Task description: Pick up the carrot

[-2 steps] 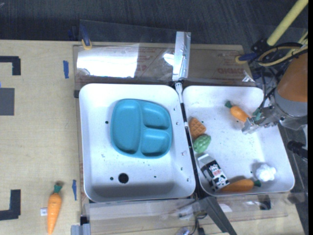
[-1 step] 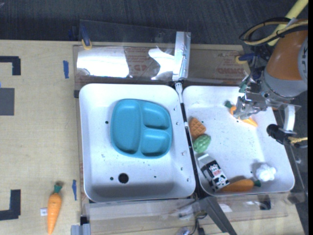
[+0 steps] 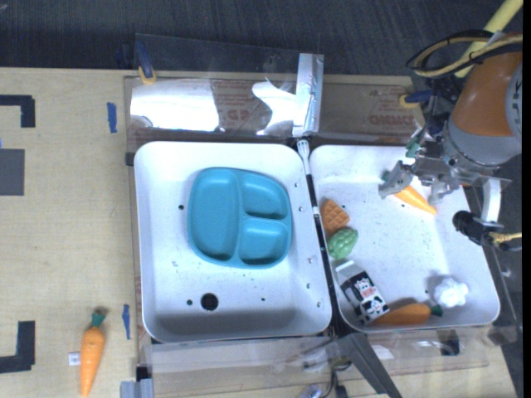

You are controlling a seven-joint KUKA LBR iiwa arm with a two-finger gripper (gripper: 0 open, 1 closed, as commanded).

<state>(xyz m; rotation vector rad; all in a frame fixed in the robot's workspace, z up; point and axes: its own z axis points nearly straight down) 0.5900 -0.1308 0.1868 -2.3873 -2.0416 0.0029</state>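
My gripper (image 3: 415, 187) hangs over the upper right part of the right bin (image 3: 465, 259). An orange, pointed carrot (image 3: 417, 200) sits between its grey fingers, tip slanting down to the right, and the gripper is shut on it. A second carrot (image 3: 91, 351), with a green top, lies outside the bins on the wooden bench at the lower left. A long orange piece (image 3: 402, 313) rests along the front wall of the right bin.
The left bin (image 3: 158, 247) holds a blue divided plate (image 3: 241, 215). In the right bin lie a waffle-like orange item (image 3: 334, 215), a green item (image 3: 342, 242), a black-and-white carton (image 3: 362, 293) and a white lump (image 3: 449, 292). Cables hang above the arm at the upper right.
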